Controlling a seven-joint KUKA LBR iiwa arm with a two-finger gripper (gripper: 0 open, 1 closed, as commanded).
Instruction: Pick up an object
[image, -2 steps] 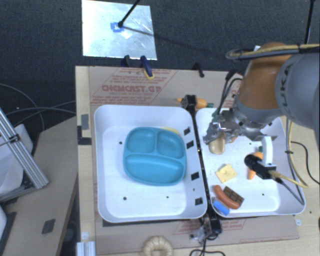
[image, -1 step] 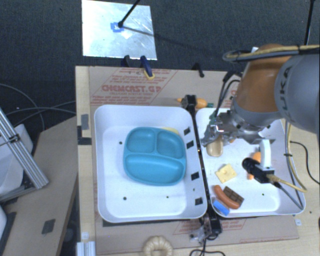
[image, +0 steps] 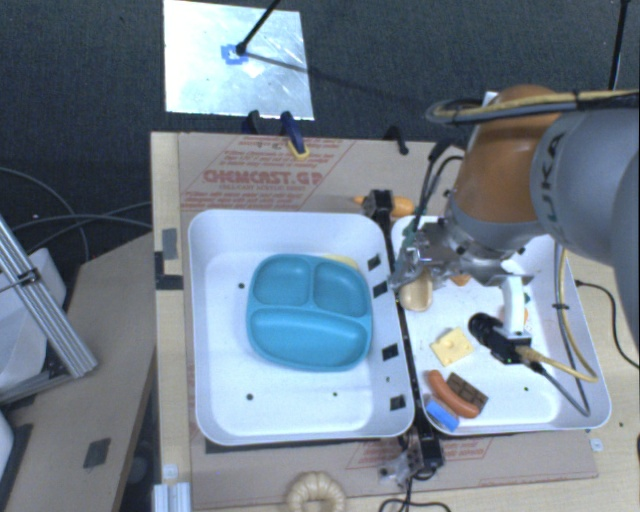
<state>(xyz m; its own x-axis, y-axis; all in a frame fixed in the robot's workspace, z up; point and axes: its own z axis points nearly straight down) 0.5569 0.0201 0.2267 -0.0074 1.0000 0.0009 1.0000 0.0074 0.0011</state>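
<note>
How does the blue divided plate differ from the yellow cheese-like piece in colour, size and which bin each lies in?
The blue divided plate is blue; the yellow cheese-like piece is pale yellow. The plate is far larger, taking up much of its bin's floor, while the yellow piece is a small block. The plate lies alone in the left bin; the yellow piece lies in the right bin among other small things. Both lie flat on a white bin floor.
</note>
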